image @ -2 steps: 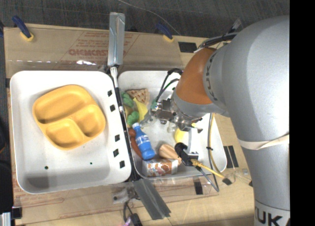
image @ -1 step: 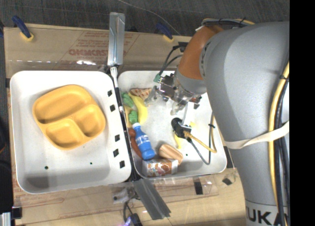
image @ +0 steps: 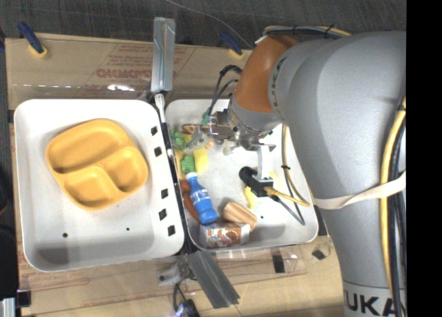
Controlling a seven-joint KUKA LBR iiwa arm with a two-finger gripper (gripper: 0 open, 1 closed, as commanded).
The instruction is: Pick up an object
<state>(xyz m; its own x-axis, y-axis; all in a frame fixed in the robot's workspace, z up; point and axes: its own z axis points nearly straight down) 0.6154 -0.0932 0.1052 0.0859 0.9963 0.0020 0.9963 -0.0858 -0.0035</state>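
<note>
While arm (image: 331,101) hangs over right bin (image: 293,229), state of jaws: cannot tell.

Robotics lab test cell: a big grey KUKA arm (image: 345,136) with an orange band and loose cables reaches over two shallow white bins (image: 41,239) set on a cardboard-covered tabletop (image: 90,60) with blue clamps (image: 32,39) at its edge. Left of the fingers lies a yellow divided tray (image: 97,162); just below them sit toy food items and a small bottle (image: 201,198).
</note>
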